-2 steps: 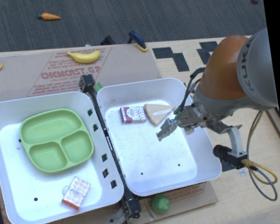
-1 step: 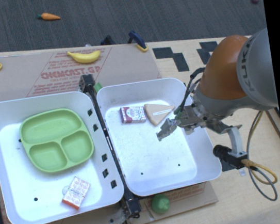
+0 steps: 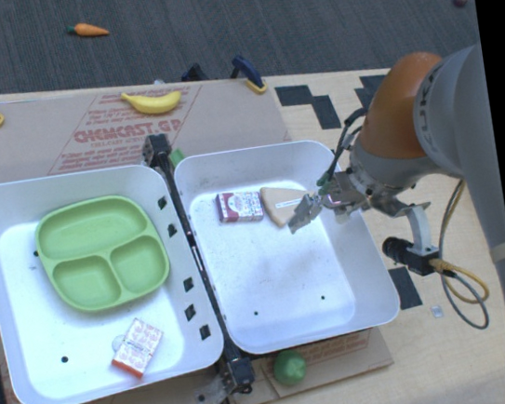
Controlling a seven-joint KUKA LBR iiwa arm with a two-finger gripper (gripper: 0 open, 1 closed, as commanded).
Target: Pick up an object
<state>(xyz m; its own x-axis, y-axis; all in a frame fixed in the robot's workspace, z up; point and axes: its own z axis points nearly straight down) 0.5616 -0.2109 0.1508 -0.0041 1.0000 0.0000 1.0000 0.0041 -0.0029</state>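
Wedge [image 3: 280, 203], tan, lies in the right bin [image 3: 362, 274] near its far wall, beside a red packet [image 3: 239, 207]. Pincer [image 3: 304, 213] touches its right edge; finger state cannot be told. Approach step; next, close on it and lift.

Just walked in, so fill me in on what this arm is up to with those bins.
The arm's gripper is down in the right bin, at the edge of a tan wedge-shaped piece near the back wall. A small red and white box lies just beside that wedge. Nothing looks lifted yet. The left bin holds a green divided plate and a small orange and white packet.
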